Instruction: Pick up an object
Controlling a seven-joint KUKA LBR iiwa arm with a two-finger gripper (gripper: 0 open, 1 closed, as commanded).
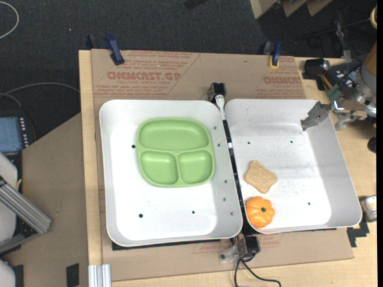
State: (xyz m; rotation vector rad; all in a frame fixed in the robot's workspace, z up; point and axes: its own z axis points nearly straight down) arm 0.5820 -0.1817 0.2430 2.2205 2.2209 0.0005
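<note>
A tan, biscuit-like piece point(260, 176) lies in the right bin point(311, 160), near its left wall. Just in front of it, at the bin's front left corner, sits a small orange pumpkin-shaped object point(260, 212). My gripper point(328, 121) hangs over the back right part of the right bin, well away from both objects. Its two grey fingers point(312, 116) stand apart, open, with nothing between them.
The left bin point(119, 178) holds a green divided plate point(176, 152) in its middle. Both bins rest on a cardboard sheet point(161, 70) held by blue clamps. Cables and black fittings sit between the bins at back and front.
</note>
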